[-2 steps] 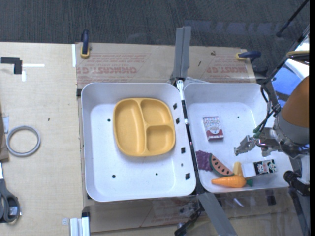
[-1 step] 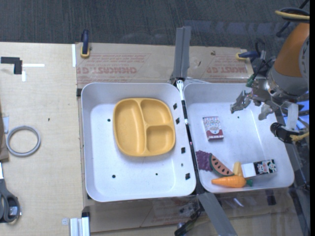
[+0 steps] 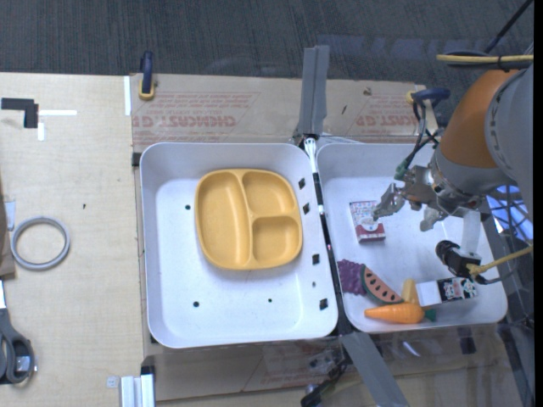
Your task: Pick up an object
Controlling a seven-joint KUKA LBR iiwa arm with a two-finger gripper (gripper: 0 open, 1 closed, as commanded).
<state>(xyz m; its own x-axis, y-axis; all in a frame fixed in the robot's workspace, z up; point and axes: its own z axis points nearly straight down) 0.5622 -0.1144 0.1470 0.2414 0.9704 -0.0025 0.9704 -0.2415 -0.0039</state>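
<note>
Gripper (image 3: pixel 409 203) of the grey arm hangs over the right white bin (image 3: pixel 339 164); whether it is wide or narrow cannot be told, and nothing shows in its hold. Nearest lies a small pink-and-white carton (image 3: pixel 366 221), then the orange toy carrot (image 3: pixel 394 314). The pick seems not yet done.

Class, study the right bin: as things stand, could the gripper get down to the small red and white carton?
Probably yes. The gripper hangs just beside the carton, nothing lies on it, and the watermelon slice and carrot sit well clear.
</note>
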